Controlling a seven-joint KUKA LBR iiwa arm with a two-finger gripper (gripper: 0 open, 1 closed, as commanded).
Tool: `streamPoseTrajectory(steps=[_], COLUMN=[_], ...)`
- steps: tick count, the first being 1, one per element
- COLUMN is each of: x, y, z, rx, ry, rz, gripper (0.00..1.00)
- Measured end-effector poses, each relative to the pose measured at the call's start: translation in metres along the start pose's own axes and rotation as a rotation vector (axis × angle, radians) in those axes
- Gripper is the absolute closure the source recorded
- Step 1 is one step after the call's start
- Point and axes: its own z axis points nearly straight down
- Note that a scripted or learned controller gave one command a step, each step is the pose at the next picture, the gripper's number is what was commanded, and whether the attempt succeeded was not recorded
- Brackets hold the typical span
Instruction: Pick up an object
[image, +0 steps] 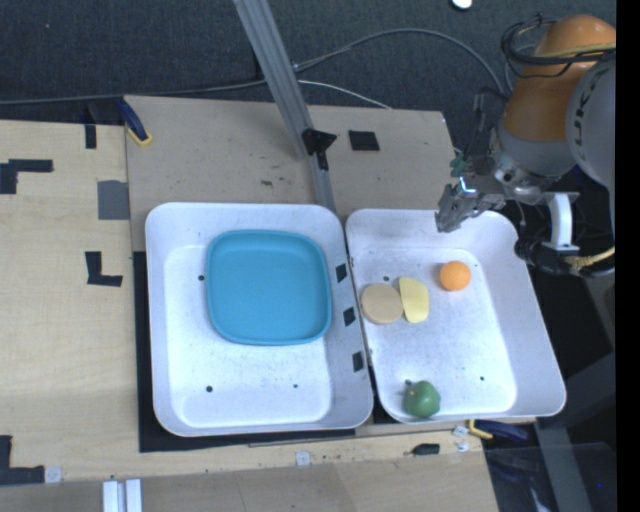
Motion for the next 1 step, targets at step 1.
streamPoseTrajectory(steps=[1], x=[0.0553], y=[-0.0142], z=[0.0113], rx=[0.004], ry=[0.001], rz=[-0.004], gripper=[1.0])
